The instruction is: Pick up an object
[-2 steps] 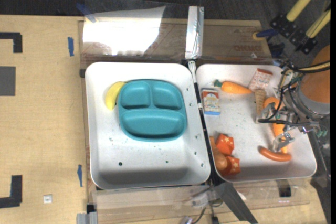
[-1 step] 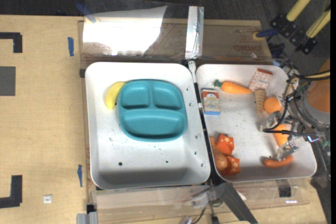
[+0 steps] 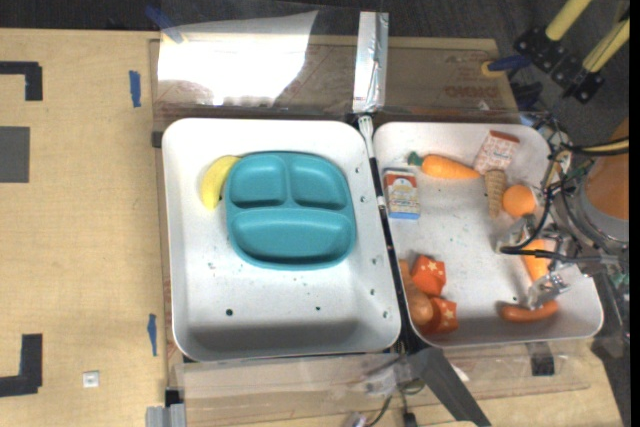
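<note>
1. I see the gripper (image 3: 545, 287) low in the right bin (image 3: 455, 245); how it's set, I cannot tell.
2. A sausage (image 3: 527, 312) lies just below it.
3. Risk: clutter and the bin wall may deflect the grasp.

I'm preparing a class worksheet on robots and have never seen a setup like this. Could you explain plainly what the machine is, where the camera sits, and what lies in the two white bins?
One camera, fixed above the bench, looks down at a slant. The machine is a robot arm reaching in from the picture's right; its grasping end, the gripper, sits low over the right bin, near a sausage. Nothing can be seen held.

The left bin holds a teal divided plate with a banana partly tucked under its edge.

The right bin holds toy food: a carrot, a small carton, an orange, a red cube and a few other pieces.

The arm's job is to pick up one object.
</note>
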`<action>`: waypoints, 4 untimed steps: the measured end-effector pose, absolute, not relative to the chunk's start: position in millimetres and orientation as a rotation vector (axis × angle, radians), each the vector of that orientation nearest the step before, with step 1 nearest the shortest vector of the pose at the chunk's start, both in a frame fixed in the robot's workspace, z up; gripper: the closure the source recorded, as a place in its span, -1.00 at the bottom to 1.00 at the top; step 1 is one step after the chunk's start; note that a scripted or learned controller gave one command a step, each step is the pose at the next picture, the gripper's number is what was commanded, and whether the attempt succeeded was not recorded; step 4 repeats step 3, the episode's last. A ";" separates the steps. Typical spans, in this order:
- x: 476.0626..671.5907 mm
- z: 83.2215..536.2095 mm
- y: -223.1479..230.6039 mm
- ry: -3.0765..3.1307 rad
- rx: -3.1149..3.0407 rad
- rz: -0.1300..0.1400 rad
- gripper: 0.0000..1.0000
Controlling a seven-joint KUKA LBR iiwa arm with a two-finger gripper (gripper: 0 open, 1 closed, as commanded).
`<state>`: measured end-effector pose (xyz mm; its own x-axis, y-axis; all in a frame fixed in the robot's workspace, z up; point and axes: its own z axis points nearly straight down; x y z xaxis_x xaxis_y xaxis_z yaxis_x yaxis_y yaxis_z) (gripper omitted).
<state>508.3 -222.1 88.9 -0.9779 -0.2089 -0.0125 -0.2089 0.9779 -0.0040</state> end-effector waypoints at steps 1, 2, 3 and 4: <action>512.7 102.2 -221.4 3.098 -0.329 -0.011 1.00; 560.6 221.2 -184.7 3.105 0.361 -0.002 1.00; 514.3 133.9 -134.7 3.130 0.286 0.004 1.00; 514.3 133.9 -134.7 3.130 0.286 0.004 1.00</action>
